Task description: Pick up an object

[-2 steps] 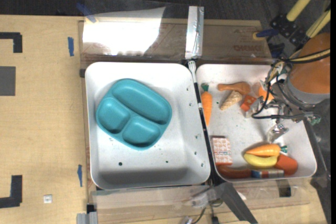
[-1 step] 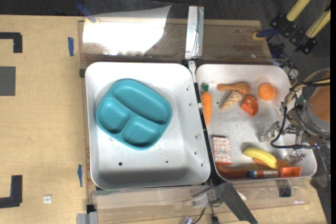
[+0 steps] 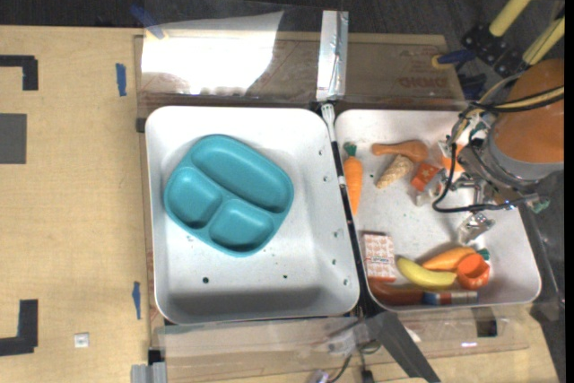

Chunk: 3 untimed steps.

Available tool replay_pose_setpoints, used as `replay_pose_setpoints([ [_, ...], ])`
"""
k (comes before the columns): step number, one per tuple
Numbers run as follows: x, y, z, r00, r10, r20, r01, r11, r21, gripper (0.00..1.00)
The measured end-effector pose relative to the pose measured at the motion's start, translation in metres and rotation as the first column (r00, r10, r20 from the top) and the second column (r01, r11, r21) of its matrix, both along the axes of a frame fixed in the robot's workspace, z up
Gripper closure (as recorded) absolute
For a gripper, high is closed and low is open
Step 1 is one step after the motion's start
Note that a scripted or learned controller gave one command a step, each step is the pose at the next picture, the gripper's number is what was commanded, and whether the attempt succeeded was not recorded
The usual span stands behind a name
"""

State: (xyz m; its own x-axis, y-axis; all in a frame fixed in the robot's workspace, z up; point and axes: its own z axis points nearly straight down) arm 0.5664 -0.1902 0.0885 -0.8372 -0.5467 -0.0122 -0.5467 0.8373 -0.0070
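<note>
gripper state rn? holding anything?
Gripper: cannot be told. It sits over the right bin, near its right side, wrist and cables covering its tip.

teal tray [image 3: 229, 193] — white bins [image 3: 305, 282] — yellow banana [image 3: 424, 274] — orange carrot [image 3: 352, 182]

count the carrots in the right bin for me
2. One carrot lies along the right bin's left wall. A second carrot sits near the front wall beside the banana. The arm may hide more.
</note>
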Motion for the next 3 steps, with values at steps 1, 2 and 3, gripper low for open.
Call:
replay_pose_setpoints([
  [1, 0.070, 0.031, 0.000, 0.997, 0.074, -0.004, -0.074, 0.997, 0.001, 0.00],
  [2, 0.083, 0.038, -0.001, 0.998, 0.059, -0.003, -0.059, 0.998, 0.001, 0.00],
  [3, 0.087, 0.038, 0.015, 0.998, 0.054, 0.013, -0.054, 0.999, 0.001, 1.00],
])
